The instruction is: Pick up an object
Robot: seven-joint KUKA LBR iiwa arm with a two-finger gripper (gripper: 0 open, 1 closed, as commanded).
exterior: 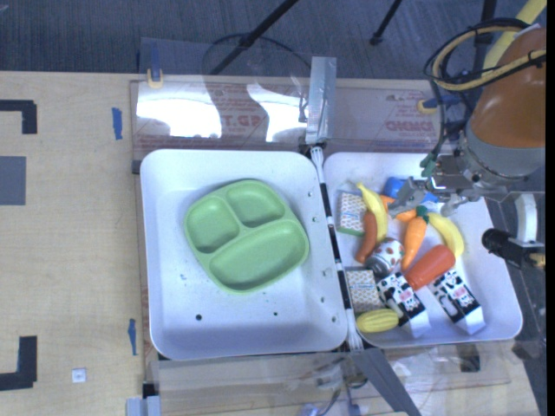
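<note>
Reaching in over the right bin (507, 306), the tool (422, 196) hangs low above the heap of toy food; whether it is wide or narrow I cannot tell. Just below it lies a carrot (414, 235), beside that a banana (448, 232), and two cow-print cartons (457, 299) lie nearer the bin's front edge. Well off to its left, a green divided plate (247, 234) sits in the left bin (165, 306).

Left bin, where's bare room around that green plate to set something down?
In the left bin, bare floor runs along the near edge and both near corners, below the green plate. The right bin is crowded with toy food under the tool.
</note>
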